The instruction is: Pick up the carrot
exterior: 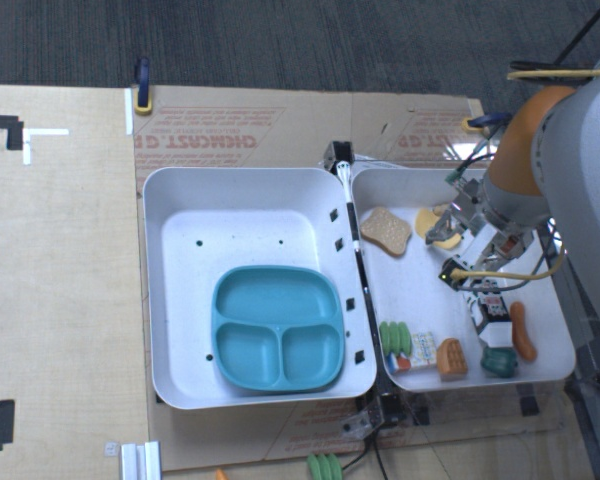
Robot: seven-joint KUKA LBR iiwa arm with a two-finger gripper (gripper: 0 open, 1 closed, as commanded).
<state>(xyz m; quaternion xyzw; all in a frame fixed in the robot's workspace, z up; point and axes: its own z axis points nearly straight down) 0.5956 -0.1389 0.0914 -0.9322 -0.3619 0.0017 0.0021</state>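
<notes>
**Carrot Lies at Bin's Near Right Corner, Arm Elsewhere**

We see the carrot [522, 330] lying in the right bin [555, 373], close to its right wall, apart from the gripper [450, 230]. The gripper hangs over the bin's far part beside a yellow piece [425, 223]. Whether it is released or clenched we cannot tell. A small white box [493, 313] sits just left of the carrot and a dark green vegetable [498, 361] is at its near end. A bread slice [385, 230] lies farther left. The left bin [180, 208] holds a teal divided plate [278, 326]. Both bins rest on a cardboard sheet [210, 128] over a pale bench [60, 268], with dark carpet [280, 18] beyond.
</notes>
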